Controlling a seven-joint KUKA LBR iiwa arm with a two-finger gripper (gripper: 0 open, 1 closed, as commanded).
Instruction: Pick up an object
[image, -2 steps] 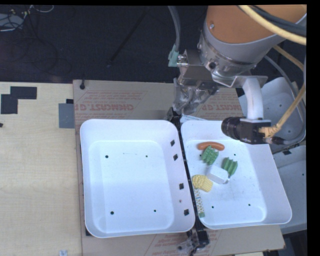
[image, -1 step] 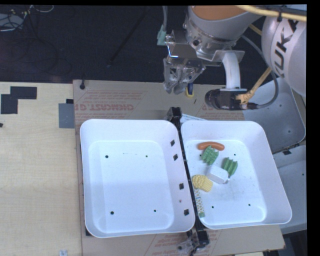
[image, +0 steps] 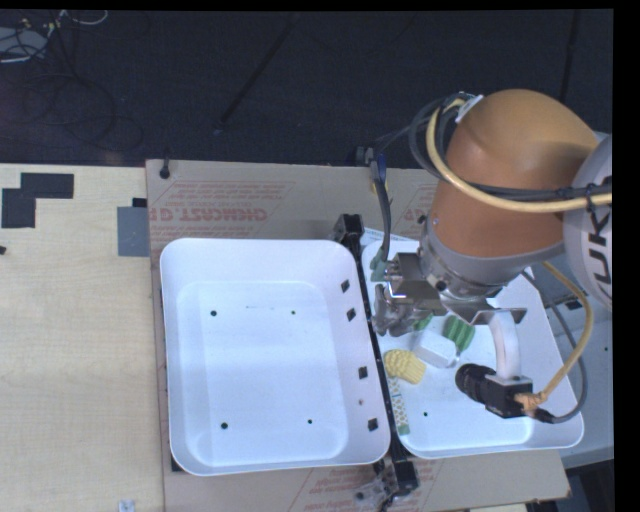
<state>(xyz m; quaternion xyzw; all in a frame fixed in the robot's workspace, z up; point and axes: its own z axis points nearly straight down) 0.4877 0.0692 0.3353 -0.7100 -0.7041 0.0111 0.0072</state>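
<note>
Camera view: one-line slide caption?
KUKA arm lowers its gripper into the right bin, above a yellow corn toy.

White bin (image: 190, 300) on wooden bench (image: 70, 350)

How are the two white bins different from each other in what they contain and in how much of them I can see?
The left bin has only a bare white floor with small dark dots; the right bin holds a yellow object, a green one and others. The left bin shows whole; the arm covers much of the right bin. Both are shallow and white.
</note>
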